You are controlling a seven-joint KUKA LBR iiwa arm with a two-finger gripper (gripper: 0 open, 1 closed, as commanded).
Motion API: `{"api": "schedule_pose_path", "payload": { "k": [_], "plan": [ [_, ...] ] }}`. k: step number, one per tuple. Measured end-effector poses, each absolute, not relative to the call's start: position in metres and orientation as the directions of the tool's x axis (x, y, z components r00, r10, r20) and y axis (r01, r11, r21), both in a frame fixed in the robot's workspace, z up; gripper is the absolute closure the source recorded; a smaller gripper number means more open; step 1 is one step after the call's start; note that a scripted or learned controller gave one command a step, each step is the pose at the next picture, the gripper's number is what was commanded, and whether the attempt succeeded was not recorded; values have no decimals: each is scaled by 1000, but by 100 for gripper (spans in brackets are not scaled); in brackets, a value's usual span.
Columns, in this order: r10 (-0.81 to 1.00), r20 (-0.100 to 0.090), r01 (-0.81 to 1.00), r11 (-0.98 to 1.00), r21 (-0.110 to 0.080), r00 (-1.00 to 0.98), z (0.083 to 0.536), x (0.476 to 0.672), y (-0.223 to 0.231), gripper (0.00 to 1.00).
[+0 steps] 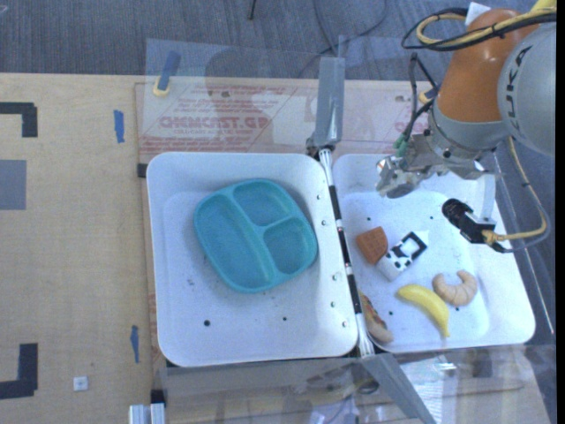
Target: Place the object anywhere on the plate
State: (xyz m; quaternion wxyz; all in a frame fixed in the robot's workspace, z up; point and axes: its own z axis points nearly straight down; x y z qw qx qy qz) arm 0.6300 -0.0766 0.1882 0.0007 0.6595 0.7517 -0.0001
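Observation:
A teal plate (255,233) with three compartments lies in the left bin (177,307). The right bin (503,321) holds an orange-brown wedge (372,243), a white box with black marks (405,253), a yellow banana (425,306), a tan croissant (456,287) and a brownish item (376,321) against the left wall. My gripper (395,178) hangs over the far part of the right bin, above and behind the wedge and clear of all the objects. I see nothing between its fingers.
A grey divider bar (329,104) runs up from the seam between the bins. A black connector with a yellow cable (468,220) hangs by the right bin's right side. The wooden bench (71,237) lies to the left.

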Motion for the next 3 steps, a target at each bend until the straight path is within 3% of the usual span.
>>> {"api": "schedule_pose_path", "payload": {
  "k": [1, 2, 3],
  "plan": [
    [947, 1, 947, 321, -2, -321, 185, 570, -17, 100],
    [965, -1, 965, 264, 2, -264, 184, 603, 60, 100],
    [965, -1, 965, 263, 2, -263, 185, 603, 60, 0]
  ]
}}
